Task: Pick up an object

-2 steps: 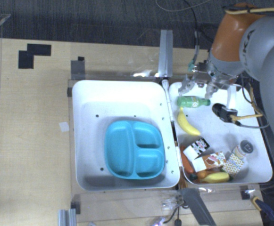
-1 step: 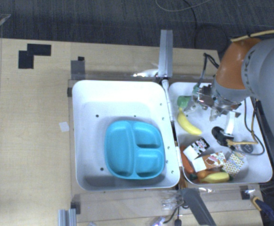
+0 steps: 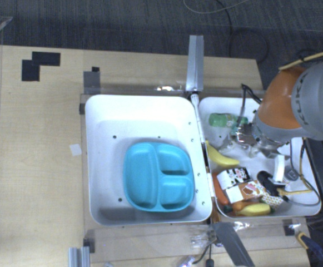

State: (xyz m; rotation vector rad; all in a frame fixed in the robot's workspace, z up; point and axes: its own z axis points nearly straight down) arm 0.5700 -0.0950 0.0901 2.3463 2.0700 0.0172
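Wooden bench [image 3: 39, 166] is bearing two white bins. Left bin [image 3: 100, 121] is holding a blue divided plate [image 3: 158, 177]. Right bin [image 3: 311, 207] is holding two bananas [image 3: 221, 157], a green bottle [image 3: 221, 119] and cartons [image 3: 239, 183]. Gripper [image 3: 243, 139] is hanging between bottle and banana; its grip I cannot tell.

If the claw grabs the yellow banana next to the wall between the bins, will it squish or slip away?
The banana is curved and smooth, so it may turn or slide between hard fingers. It looks like a toy, so probably stiff and light, though that is a guess. It lies against the bin wall, which could block it from being pushed that way.
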